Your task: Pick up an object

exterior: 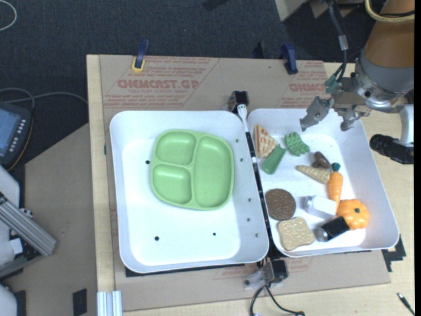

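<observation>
Worktop (197,78) of brown board, bearing two shallow white bins side by side. Left bin (131,229): one pale green divided plate (193,170) with three compartments, lying near the bin's middle. Right bin (381,196): a cluster of toy food and small items, any of which would satisfy the task. Arm: grey with an orange band, entering from the right, wrist over the far right corner of the right bin. End effector (332,116): two fingers spread apart in a released state, nothing between them, hanging over the bare far strip of the right bin. Contents of the right bin, largest first: round brown cookie (281,203) near the bin's left wall; slice of toast (295,233) at the near edge; orange pumpkin (353,214) toward the near right; triangular pizza slice (264,140) by the left wall; green pickle-like piece (273,158) lying aslant just beside it; ice-cream cone (314,172), long axis running left to right; carrot (335,185), long axis running far to near; green broccoli (297,143); black rectangular item (333,229) touching the pumpkin; small white piece (321,207). Key relation: the broccoli is the item nearest the end effector, lying toward the near-left of it; the remaining items lie farther toward the near edge. Judgement: a short move near-left and down would probably put the fingers over the broccoli.
</observation>
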Tool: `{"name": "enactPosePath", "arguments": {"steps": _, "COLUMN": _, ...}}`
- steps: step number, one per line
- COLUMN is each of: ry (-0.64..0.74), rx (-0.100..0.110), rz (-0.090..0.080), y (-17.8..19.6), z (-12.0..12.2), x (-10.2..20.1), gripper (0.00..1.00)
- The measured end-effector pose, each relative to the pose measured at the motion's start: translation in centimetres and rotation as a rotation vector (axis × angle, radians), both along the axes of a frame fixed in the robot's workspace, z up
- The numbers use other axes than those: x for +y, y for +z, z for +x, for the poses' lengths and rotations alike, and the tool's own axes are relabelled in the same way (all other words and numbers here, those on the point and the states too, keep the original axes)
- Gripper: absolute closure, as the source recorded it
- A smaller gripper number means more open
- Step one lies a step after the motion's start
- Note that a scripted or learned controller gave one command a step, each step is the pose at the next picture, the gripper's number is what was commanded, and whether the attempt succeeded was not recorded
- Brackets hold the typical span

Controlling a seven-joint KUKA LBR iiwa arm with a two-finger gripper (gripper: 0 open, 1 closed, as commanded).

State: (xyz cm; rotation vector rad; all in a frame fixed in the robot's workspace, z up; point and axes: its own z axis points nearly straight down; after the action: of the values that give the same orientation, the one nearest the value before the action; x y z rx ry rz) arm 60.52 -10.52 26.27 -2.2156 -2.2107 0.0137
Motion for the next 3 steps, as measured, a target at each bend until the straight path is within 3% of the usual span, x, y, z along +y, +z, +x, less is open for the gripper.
{"name": "enactPosePath", "arguments": {"steps": 1, "ry": 0.003, "rx": -0.014, "rz": -0.001, "y": 0.8, "z": 0.2, "x": 0.0, "gripper": 0.00}}
{"name": "enactPosePath", "arguments": {"steps": 3, "ry": 0.002, "rx": -0.006, "rz": 0.000, "y": -11.9, "z": -0.3, "x": 0.6, "gripper": 0.00}}
